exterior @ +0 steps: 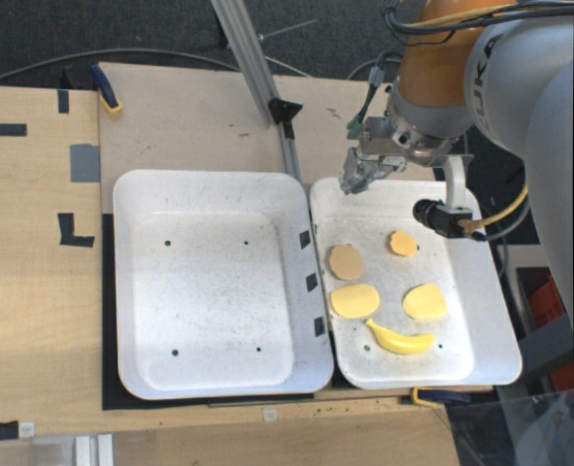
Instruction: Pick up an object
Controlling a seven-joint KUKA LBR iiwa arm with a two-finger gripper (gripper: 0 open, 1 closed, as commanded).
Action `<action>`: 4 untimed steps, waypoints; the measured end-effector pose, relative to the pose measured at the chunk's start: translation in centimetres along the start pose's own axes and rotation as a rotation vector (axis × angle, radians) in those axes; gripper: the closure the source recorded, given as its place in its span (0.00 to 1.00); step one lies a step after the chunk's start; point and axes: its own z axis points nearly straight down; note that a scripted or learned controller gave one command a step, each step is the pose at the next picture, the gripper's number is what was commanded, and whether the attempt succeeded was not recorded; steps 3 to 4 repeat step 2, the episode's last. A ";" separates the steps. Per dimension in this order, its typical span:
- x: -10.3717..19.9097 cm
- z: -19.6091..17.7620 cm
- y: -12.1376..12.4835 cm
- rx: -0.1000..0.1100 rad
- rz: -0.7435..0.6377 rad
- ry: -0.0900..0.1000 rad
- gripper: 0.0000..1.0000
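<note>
Camera view, arm: the grey KUKA arm (520, 56) comes in from the right side of the picture, its orange band high above the wrist.
Camera view, gripper: the gripper (356, 181) hangs over the far left corner of the right bin (481, 348), just beside the seam between the two bins.
Gripper state: I cannot tell how it is set; the tip is small and dark against the bin rim, and nothing can be seen caught in it.
Right bin contents: five pieces of play food lie on its floor, all apart from the gripper.
Nearest piece: a tan round cookie (346, 261), towards the camera from the gripper, near the bin's left wall.
Others: a small orange round piece (403, 245) in the middle; a pale yellow oval piece (354, 301) just in front of the cookie; a yellow rounded piece (425, 303) to its right; a yellow banana (401, 340) nearest the camera, close to both yellow pieces.
Left bin: the left bin (131, 260) is speckled white.
Step in hand: by my judgement, the approach; no piece is lifted yet.
Next move calls for: choosing one piece, likely the cookie as the closest, moving over it and descending squarely, since the flat pieces offer little edge to pinch.
</note>
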 end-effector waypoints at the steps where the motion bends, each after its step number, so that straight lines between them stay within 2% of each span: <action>1: 6.1 1.5 -1.1 0.003 -0.001 0.000 1.00; 2: 12.1 1.2 -1.7 0.000 -0.002 0.000 1.00; 4: 12.1 1.2 -1.7 0.000 -0.002 0.000 1.00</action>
